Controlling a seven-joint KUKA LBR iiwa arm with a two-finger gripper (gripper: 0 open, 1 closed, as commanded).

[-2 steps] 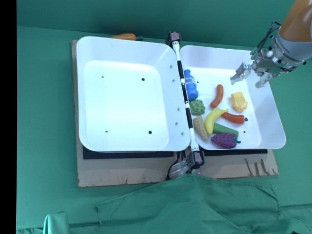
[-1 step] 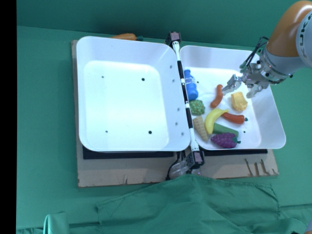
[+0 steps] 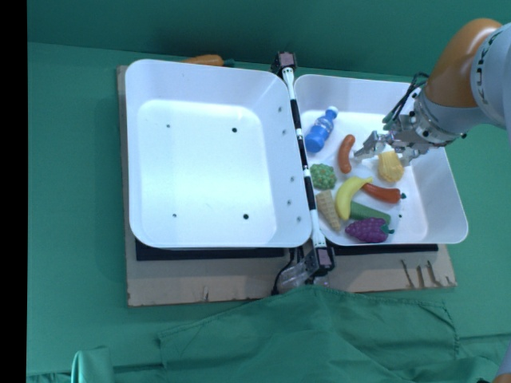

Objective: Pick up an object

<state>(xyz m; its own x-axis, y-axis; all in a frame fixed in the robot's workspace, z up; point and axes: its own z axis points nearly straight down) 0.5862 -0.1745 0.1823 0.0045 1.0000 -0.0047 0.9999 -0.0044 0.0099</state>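
Approach step, nothing picked yet. Gripper [image 3: 389, 145] hung low in the right bin [image 3: 447, 214], fingers apart, nothing between them. Yellow corn-like toy [image 3: 390, 167] sat just below the fingertips; red sausage [image 3: 345, 153] just beside, to the view's left. Blue bottle [image 3: 320, 129], broccoli [image 3: 322, 175], banana [image 3: 349, 195] and grapes [image 3: 366, 230] were clustered nearby. Left bin [image 3: 207, 158] held 0 objects. Next move probably needs a short drop centred over 1 toy, then closing.
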